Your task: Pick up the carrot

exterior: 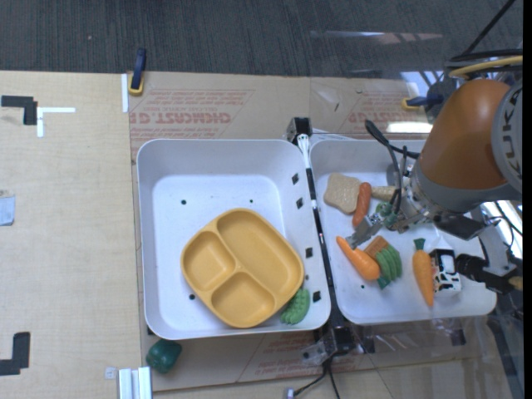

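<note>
Orange and tapered, the nearest carrot (358,258) lies in the right bin (465,306) just below-left of the pincer (366,235), its long axis slanting from upper left to lower right. Whether the pincer is spread or closed, I cannot tell; nothing visibly sits in it.

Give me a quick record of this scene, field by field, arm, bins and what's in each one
arm: reaches in from the right, gripper low over the right bin
left bin: yellow divided plate, green vegetable at its lower right edge
right bin: carrot with green top under the gripper, second carrot further right, bread slice, sausage, black-and-white toy
outside bins: green pepper on the bench
</note>
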{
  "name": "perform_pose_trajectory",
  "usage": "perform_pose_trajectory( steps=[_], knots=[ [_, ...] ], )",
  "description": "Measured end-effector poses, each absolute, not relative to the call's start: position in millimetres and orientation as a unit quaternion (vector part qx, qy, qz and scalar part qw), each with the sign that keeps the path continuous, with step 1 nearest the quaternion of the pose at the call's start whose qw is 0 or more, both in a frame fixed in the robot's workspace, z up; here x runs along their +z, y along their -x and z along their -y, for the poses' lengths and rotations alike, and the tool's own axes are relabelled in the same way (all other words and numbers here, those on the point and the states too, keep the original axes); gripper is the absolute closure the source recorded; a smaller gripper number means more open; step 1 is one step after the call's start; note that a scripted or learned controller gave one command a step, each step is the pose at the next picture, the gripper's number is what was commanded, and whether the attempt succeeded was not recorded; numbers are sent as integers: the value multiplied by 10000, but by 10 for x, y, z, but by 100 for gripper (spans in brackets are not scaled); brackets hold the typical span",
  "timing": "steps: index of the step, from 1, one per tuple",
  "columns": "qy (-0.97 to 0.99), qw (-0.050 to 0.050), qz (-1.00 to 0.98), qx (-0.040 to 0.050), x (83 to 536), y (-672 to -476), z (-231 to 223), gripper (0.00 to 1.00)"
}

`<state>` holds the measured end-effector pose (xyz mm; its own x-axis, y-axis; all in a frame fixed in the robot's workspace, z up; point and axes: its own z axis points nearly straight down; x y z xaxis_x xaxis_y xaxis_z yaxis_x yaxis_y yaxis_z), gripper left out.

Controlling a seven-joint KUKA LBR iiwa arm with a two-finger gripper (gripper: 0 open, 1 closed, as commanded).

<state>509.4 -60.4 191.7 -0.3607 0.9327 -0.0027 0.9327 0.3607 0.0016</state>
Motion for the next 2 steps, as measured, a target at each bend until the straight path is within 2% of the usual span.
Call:
perform_pose_trajectory(
  steps=[1, 2],
  knots=[
    [-6230, -6, -7822, -9, 1143, -4778, 1110, 0],
    [-6691, 1, -7432, -10, 909, -5184, 1035, 0]
  ],
)
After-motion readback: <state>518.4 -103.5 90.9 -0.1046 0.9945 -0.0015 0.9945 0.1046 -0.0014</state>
